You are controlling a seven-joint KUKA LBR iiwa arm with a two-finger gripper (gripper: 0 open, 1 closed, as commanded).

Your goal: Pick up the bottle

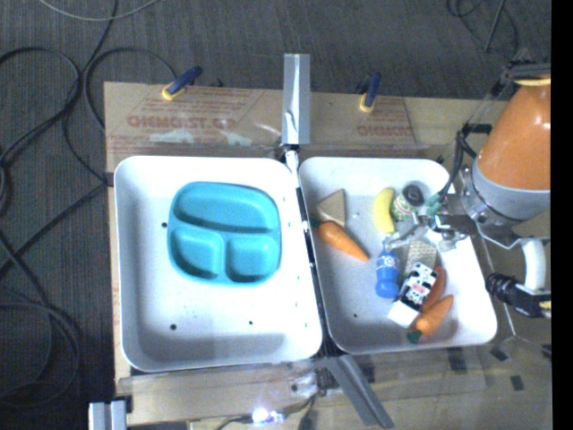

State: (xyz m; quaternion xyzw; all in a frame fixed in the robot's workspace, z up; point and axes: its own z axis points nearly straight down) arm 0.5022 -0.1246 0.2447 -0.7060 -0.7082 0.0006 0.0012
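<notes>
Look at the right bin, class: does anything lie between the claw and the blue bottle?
Nothing visible does. The claw hangs over the right bin just above and right of the blue bottle. A banana, a carrot and a black-and-white carton lie beside it, not between.

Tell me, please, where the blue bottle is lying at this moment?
In the camera view, the blue bottle lies in the right-hand bin, near its middle, between the carrot on its left and the black-and-white carton on its right.
</notes>
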